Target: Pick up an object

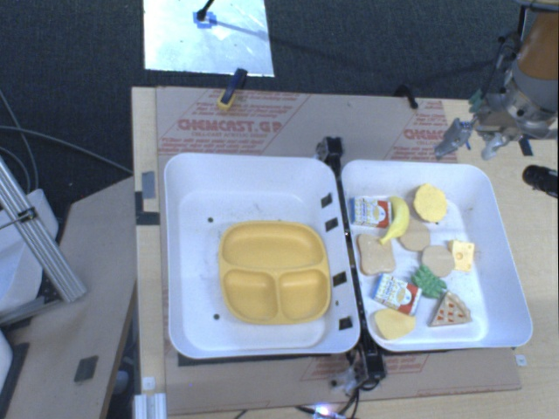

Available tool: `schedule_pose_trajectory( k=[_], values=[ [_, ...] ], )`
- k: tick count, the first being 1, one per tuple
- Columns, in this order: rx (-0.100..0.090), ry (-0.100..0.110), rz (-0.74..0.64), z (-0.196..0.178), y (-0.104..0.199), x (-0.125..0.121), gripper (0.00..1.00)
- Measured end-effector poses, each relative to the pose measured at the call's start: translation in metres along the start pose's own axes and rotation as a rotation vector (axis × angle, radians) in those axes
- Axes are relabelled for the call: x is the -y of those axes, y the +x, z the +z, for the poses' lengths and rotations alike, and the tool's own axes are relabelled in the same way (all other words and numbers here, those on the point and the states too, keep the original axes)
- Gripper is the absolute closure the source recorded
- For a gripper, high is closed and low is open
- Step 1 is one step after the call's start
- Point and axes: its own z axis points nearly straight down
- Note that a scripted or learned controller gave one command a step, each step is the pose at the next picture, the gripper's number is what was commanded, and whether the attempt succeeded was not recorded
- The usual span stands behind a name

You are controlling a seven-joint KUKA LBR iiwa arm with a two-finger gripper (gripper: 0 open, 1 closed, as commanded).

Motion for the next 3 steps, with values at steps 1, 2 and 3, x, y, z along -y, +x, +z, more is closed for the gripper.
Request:
schedule_pose_trajectory(
  k=[1, 2, 3],
  values=[
    [-0.002, 0.008, -0.002, 0.176, 0.004, 0.002, 0.0],
    [-0.005, 0.003, 0.002, 0.166, -0.03, -0.001, 0.0],
    [-0.002, 0.004, 0.003, 0.167, -0.022, 0.048, 0.0]
  ],
)
